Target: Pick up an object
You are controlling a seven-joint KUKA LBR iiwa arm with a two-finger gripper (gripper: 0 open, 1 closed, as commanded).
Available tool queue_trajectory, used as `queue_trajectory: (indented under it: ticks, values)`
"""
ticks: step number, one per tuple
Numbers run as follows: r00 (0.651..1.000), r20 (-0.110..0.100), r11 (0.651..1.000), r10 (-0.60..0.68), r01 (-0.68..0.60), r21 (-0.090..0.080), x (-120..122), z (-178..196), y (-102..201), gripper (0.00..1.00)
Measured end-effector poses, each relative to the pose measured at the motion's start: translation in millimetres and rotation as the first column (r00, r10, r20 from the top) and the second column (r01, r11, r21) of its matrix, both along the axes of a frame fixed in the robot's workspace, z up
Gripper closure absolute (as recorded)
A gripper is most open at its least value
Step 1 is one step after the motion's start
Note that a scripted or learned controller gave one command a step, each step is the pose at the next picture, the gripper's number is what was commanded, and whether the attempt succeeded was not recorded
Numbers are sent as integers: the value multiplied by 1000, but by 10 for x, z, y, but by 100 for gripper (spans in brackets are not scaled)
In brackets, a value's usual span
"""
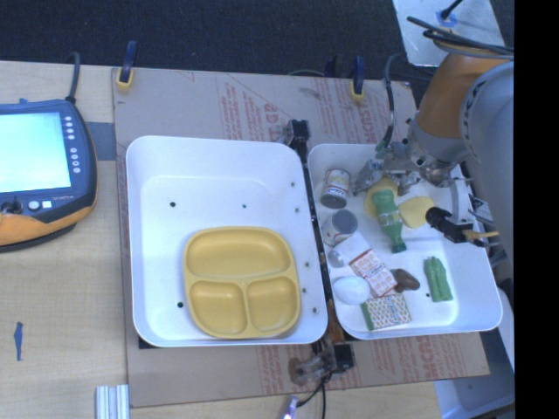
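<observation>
Nothing is lifted yet: the hand (390, 166) sits low in the right bin (476, 317), above the green bottle (389, 221). I cannot tell whether it is clenched or released, so the grasp and lift remain.

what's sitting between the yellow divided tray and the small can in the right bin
In the camera view, bare white floor of the left bin, then the two bins' adjoining rims, lie between the yellow divided tray and the small can.
</observation>
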State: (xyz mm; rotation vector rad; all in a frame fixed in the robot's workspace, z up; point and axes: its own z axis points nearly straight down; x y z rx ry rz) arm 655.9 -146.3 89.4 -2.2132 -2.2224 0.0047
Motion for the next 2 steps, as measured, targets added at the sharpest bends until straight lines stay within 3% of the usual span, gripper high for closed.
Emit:
queue_trajectory:
  ticks: [1,2]
  values:
    - [1000,-2,1000,1,-1,-5,-178,-2,333,0]
    - [1000,0,1000,0,0,-1,-1,-1,379,0]
